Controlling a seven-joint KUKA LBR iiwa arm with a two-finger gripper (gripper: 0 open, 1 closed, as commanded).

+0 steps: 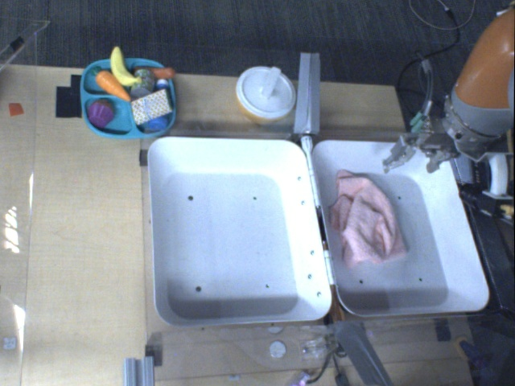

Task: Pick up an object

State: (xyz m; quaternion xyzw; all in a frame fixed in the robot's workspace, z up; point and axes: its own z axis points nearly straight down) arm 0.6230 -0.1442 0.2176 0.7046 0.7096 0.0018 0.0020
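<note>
A crumpled pink cloth is seen lying in the right bin, toward its left-centre, close to the wall shared with the left bin. The end effector is held above the right bin's upper edge, up and to the right of the cloth and well apart from it; two thin fingers appear spread apart, with nothing seen between them. The cloth is judged soft, light and limp, so it would be expected to sag and drape once lifted; no risk of breakage is seen, but a shallow pinch could slip off a single layer. A raised fold is judged the best place to be taken hold of, for instance the bunched ridge near the cloth's middle or the thick hump at its upper end, with the fingers set across the fold, not along it. The flat lower edge is judged a poor spot, since it lies close against the bin floor. On the surface behind the bins, a blue tray of toy food with a banana and a carrot is noted, also a white lidded cup. No brand, label or readable writing can be made out anywhere.
</note>
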